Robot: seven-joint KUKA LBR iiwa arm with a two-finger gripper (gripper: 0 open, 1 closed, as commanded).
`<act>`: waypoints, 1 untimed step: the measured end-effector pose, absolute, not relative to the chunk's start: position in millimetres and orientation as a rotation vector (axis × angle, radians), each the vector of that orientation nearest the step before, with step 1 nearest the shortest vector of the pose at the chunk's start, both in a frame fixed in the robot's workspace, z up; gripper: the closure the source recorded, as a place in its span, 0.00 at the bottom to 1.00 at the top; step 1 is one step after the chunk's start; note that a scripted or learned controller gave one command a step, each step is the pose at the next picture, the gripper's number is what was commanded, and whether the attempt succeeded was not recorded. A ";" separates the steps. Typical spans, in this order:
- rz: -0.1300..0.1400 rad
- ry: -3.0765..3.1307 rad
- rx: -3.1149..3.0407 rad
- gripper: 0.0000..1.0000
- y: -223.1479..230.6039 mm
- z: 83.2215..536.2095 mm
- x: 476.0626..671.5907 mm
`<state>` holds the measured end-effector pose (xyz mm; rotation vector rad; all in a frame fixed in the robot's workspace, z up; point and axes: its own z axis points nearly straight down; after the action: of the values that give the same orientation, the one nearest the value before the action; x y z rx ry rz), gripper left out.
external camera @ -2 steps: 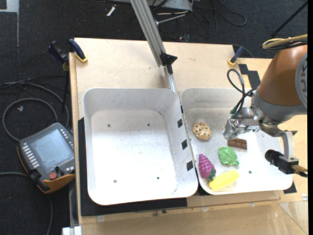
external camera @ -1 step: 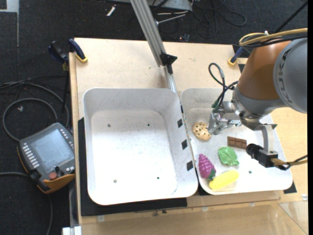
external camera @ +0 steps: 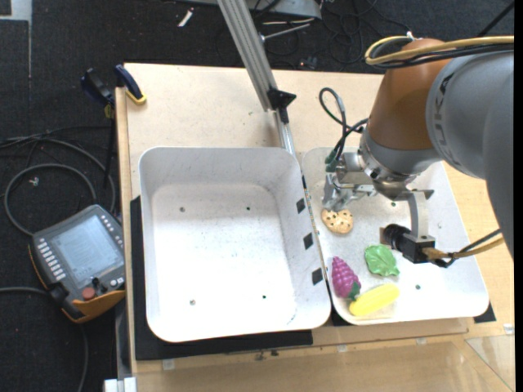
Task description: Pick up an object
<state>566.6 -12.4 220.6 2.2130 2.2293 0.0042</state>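
On the left we see the left bin (external camera: 216,243), with only small dark specks on its floor, so the step in hand belongs to the right bin (external camera: 458,288), where all 4 objects lie. Going rightward, just past the wall that divides the 2 bins, there is the cookie (external camera: 337,220), a pale round piece with dark dots, and directly above it the tool (external camera: 337,196) points down. The tips look close together and very near the top edge of the cookie, perhaps touching it, but we cannot tell if they are wide or narrow, and we see nothing held between them.

Below the cookie lie the purple grapes (external camera: 344,276) and the yellow corn (external camera: 374,299), these 2 touching or nearly so, and the green leaf (external camera: 381,260) is a little to the right, near a black part of the arm.

We judge the cookie to be the object aimed at. To do this step well, we think the tool should be centred over the cookie, not over its upper edge, because a flat thin piece slips out easily. The dividing wall is just beside the cookie on the left, so one finger could strike it. A lift should come only after a firm closing.
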 end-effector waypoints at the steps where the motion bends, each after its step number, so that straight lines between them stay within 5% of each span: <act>1: 0.003 2.230 2.213 1.00 35.8 214.1 584.6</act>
<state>584.6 35.8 214.1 2.2131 2.2301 0.0028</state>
